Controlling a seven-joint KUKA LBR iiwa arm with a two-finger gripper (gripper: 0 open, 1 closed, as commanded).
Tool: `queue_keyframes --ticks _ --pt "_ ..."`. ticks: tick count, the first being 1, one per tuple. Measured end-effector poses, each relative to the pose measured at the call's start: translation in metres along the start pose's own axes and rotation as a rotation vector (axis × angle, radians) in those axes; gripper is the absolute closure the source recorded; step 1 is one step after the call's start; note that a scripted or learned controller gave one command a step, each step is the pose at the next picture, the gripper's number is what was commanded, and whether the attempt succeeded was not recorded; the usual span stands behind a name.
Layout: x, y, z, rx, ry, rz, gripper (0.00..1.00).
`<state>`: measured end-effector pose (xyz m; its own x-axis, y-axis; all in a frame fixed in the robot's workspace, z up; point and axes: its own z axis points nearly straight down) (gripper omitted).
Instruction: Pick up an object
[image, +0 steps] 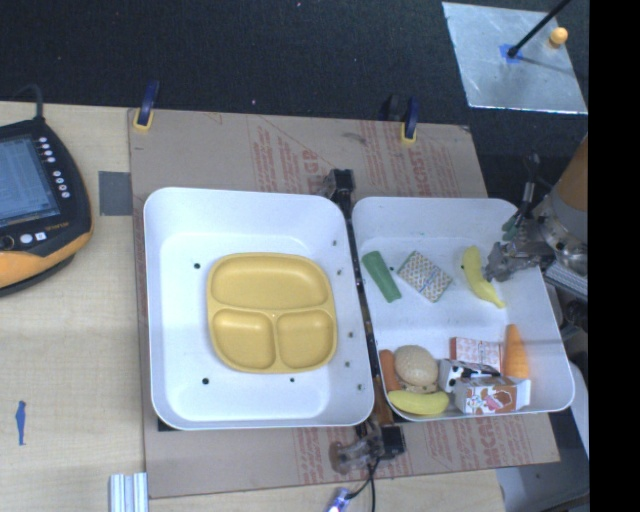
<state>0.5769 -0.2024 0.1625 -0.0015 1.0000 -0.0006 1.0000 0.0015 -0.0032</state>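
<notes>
The right white bin (430, 215) holds several small items: a green block (381, 276), a patterned grey packet (424, 275), a yellow banana (480, 279), an orange carrot (515, 351), a tan round piece (416, 366), a second yellow banana (418, 402) and small printed cartons (482, 388). My gripper (503, 260) hangs at the bin's right edge, just right of the upper banana, low over the bin floor. Nothing shows between its fingers.
The left white bin (170, 300) carries a yellow three-compartment tray (271, 310). An orange-rimmed teach pendant (35, 205) lies on the bench at far left. Clamps (409, 120) pin the cardboard sheet at the back.
</notes>
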Motion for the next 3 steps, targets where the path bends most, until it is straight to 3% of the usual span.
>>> queue_keyframes --ticks 1,2,3 --pt "-0.01 0.008 0.066 -0.006 -0.001 -0.004 1.0" --pt "-0.009 -0.042 0.071 0.001 0.0 -0.004 1.0" --pt "0.058 -0.019 0.014 0.0 0.0 -0.006 1.0"
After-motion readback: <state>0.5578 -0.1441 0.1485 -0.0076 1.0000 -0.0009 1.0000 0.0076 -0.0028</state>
